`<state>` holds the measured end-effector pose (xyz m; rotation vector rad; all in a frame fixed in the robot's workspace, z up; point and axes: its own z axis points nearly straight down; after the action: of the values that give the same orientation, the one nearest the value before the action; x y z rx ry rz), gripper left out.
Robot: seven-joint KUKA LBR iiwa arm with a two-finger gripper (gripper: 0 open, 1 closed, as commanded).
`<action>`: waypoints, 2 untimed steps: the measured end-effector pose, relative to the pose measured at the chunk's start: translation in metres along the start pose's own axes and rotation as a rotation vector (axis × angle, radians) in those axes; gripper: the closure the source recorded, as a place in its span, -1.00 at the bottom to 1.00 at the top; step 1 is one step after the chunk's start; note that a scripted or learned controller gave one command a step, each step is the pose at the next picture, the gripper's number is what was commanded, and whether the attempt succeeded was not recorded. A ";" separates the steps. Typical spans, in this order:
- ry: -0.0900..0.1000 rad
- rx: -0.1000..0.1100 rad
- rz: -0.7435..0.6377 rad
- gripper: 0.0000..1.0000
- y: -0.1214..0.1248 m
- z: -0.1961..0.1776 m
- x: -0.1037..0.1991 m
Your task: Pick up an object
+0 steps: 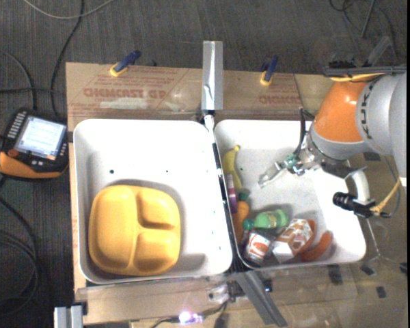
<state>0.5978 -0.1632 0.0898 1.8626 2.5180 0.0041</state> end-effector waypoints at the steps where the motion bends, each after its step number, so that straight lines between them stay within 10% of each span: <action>1: 0.037 0.011 -0.063 -1.00 0.054 0.002 -0.036; 2: 0.003 -0.003 -0.256 -1.00 -0.008 0.001 -0.058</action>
<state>0.6071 -0.2208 0.0893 1.5261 2.7354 0.0082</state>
